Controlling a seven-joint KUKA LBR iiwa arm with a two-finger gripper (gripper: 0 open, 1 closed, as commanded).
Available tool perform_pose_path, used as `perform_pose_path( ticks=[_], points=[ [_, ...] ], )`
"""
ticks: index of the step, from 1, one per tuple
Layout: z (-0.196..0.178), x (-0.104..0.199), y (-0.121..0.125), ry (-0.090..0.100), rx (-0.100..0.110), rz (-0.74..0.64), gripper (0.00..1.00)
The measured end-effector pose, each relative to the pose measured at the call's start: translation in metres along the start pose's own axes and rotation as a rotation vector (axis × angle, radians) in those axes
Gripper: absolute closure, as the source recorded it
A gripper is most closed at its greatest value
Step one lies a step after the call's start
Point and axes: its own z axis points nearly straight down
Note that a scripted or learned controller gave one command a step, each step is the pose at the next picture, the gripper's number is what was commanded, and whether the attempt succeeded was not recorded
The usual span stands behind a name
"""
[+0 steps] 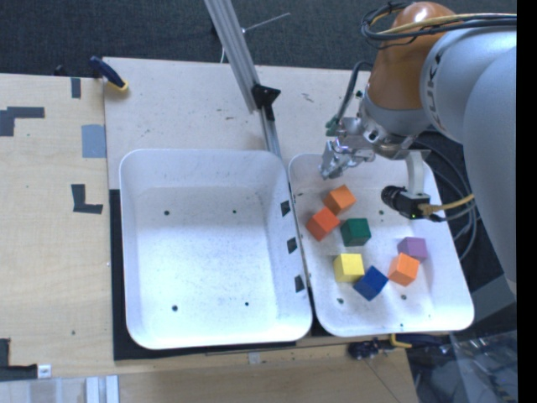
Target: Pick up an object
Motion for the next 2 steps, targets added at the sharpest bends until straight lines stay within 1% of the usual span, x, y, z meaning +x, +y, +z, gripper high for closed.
perform_pose_path(
  ticks=[1, 2],
  points=[
    [-0.001, 0.045, -0.004, 0.000, 0.001, 0.000, 1.00],
    [-0.015, 0.099, -0.006, 0.001, -0.001, -0.002, 1.00]
  ],
)
